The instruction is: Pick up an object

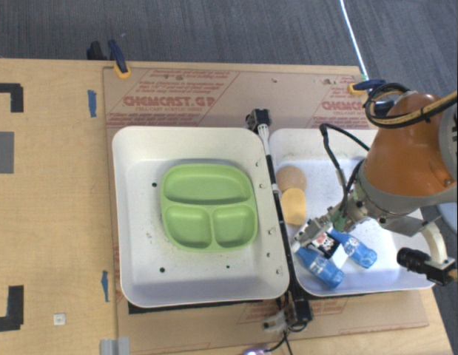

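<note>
- The blue object (334, 259) is lying in the right bin (406, 281), near its front wall, and you are seeing its two blue lobes spread just beyond the gripper (320, 237).
- You are looking at the gripper sitting right over the blue object's near end; whether its fingers are apart or clamped on it, you cannot tell.
- The tan cylinder (292, 193) is resting behind the blue object, toward the left bin (132, 213).
- The green divided plate (209, 205) is lying in that left bin, well apart from the blue object.
</note>
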{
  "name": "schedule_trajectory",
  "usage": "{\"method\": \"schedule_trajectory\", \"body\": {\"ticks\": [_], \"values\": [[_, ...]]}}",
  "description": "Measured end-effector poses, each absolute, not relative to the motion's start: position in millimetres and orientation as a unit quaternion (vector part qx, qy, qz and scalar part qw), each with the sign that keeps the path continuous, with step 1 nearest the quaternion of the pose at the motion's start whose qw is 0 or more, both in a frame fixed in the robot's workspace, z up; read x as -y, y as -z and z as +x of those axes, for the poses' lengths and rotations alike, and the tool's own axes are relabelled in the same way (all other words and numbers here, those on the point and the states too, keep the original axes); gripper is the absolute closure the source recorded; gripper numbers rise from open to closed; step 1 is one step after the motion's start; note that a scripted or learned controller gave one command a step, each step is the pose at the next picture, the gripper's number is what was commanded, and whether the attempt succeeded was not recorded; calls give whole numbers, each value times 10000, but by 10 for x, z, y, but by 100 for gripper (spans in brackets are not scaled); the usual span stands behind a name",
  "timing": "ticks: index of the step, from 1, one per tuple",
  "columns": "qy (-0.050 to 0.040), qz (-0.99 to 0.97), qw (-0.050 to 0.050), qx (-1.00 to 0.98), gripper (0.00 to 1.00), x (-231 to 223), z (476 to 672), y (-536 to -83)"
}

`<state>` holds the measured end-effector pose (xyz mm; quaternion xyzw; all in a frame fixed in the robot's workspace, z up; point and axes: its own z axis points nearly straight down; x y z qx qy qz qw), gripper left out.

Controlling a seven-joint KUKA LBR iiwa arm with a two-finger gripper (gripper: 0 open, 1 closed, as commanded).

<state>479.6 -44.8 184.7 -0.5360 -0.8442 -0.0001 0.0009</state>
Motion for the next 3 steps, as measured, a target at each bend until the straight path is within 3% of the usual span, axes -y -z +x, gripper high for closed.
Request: {"method": "schedule_trajectory", "body": {"ticks": [3], "values": [[1, -5360, 10, 8442, 0, 448, 4796, -1847]]}}
